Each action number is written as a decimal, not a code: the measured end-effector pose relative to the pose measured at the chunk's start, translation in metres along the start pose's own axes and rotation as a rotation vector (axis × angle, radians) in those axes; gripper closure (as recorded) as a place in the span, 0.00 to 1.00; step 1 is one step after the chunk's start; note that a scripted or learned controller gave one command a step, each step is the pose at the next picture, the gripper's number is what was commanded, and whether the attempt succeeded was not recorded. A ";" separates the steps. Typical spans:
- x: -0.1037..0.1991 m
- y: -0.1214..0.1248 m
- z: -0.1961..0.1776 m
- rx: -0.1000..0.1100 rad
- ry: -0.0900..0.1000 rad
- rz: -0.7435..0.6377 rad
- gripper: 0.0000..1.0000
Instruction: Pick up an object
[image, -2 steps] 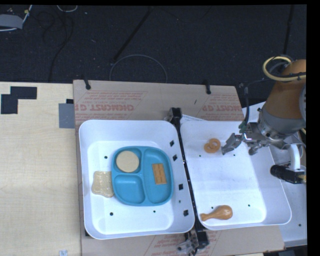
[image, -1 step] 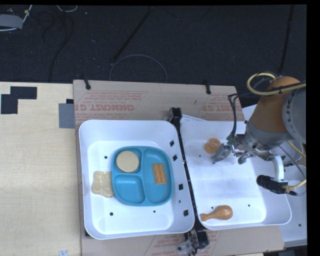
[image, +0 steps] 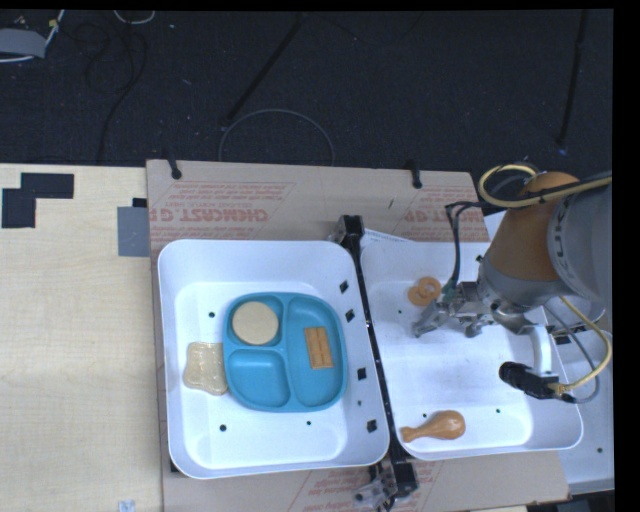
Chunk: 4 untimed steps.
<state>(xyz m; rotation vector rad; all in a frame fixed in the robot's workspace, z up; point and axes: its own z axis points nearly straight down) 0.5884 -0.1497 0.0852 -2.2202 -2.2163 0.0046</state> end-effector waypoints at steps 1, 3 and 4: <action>-0.001 0.000 -0.012 -0.001 0.000 0.003 1.00; -0.016 0.016 -0.121 -0.008 -0.002 -0.003 1.00; -0.017 0.016 -0.174 -0.009 -0.002 -0.003 1.00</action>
